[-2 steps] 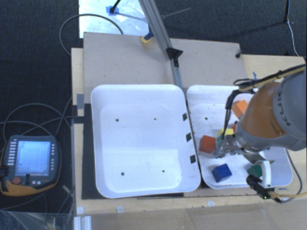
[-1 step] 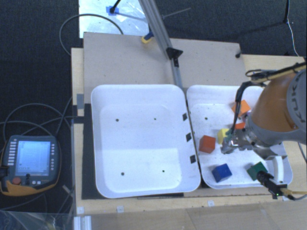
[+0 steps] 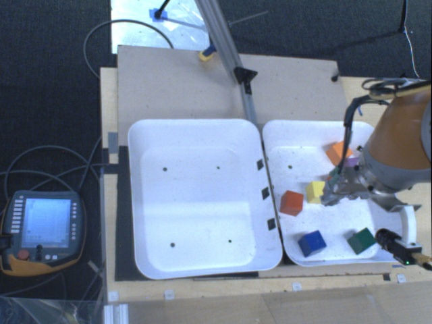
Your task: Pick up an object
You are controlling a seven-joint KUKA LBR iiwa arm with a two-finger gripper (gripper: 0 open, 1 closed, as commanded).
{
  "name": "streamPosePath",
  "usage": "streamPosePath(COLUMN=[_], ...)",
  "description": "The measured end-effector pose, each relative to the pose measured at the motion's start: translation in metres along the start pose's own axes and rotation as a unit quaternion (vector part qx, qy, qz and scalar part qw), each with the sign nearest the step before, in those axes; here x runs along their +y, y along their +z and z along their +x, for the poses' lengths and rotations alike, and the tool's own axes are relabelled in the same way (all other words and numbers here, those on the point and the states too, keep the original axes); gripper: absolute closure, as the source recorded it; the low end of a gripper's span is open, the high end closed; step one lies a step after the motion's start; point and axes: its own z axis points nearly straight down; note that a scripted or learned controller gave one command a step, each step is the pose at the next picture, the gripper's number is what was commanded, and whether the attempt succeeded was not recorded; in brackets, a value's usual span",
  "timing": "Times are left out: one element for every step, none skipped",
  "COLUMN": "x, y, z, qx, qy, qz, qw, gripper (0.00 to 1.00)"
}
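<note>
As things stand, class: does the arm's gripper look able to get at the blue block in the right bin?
Probably yes. The blue block lies apart from the red block and green block, with nothing on top, and the gripper hovers by the yellow block in that bin.

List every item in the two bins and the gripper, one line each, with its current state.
gripper: low in the right bin, right beside the yellow block
yellow block: resting on the bin floor
red block: resting, left of the yellow one
orange block: partly hidden by the arm
blue block: resting near the front wall
green block: resting near the front wall
</note>
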Motion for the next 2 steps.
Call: streamPosePath(x=[0.008, 0.022], y=[-0.011, -0.020], z=[0.062, 0.122], qx=[0.002, 0.002], qy=[-0.004, -0.004], qz=[0.003, 0.003], qw=[1.0000, 1.0000], gripper=[1.00, 1.00])
